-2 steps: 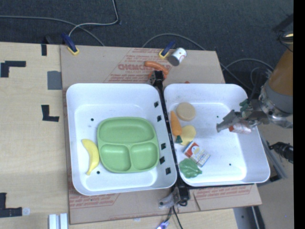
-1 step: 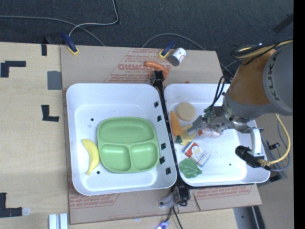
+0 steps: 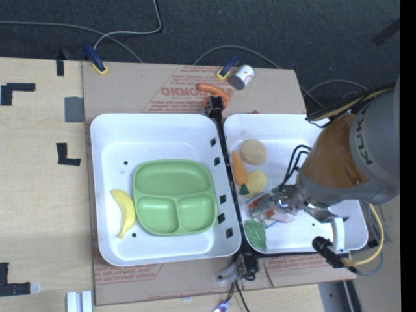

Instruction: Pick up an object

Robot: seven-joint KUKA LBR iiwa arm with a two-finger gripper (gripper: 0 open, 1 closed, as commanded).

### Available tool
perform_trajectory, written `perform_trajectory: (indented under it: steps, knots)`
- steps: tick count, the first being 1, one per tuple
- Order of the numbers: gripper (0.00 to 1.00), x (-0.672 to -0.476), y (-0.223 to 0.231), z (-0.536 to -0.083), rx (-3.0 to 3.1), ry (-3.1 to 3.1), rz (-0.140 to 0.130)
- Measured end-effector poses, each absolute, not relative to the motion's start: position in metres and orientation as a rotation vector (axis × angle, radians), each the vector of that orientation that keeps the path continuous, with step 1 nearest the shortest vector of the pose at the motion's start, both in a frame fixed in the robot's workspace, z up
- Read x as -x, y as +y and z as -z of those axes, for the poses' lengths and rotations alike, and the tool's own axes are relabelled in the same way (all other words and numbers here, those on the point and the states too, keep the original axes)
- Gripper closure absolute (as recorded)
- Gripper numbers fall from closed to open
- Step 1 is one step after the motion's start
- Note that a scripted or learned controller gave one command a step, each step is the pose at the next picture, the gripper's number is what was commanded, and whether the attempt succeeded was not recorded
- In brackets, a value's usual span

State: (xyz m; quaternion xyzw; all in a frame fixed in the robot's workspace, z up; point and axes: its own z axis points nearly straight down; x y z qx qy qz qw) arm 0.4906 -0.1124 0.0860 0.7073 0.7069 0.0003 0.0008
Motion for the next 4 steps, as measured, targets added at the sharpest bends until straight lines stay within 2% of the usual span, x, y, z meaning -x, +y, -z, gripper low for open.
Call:
perform_trajectory:
  steps: [1, 3, 4]
  knots:
    - [0.0, -0.533, -0.097, -0.086, -2.218, 2.22, -0.004]
    - [0.0, -0.664, -0.105, -0.085, -2.219, 2.223, 0.001]
    - [1.0, -0.663, -0.104, -0.095, -2.217, 2.224, 0.004]
